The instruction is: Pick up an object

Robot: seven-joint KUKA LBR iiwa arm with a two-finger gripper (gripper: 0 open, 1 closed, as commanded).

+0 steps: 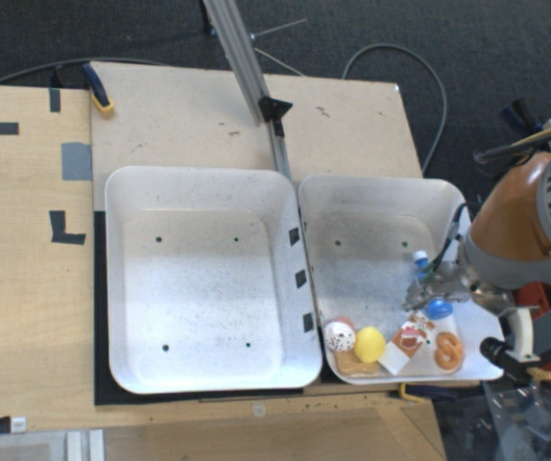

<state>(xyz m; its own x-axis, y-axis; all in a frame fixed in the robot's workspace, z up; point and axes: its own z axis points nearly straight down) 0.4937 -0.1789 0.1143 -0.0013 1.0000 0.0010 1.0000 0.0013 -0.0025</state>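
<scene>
Several small objects lie along the front edge of the right bin (371, 209): a white speckled ball (340, 335), a yellow egg-shaped thing (370, 344) on a tan flat piece (350, 362), a red and white packet (411, 336), an orange pretzel-like ring (447, 351) and a blue round thing (438, 307). My gripper (423, 288) hangs low over the right side of this bin, just above the blue thing and the red packet. A small blue and white piece (420, 256) shows at its upper side. The gripper's own body hides its tips.
The left bin (203, 277) sits beside the right one, split by a shared rim. A slanted metal rail (242, 56) reaches down from the top to the bins' back edge. The orange-banded arm (515, 229) covers the right bin's right side. Cables lie on the dark floor behind.
</scene>
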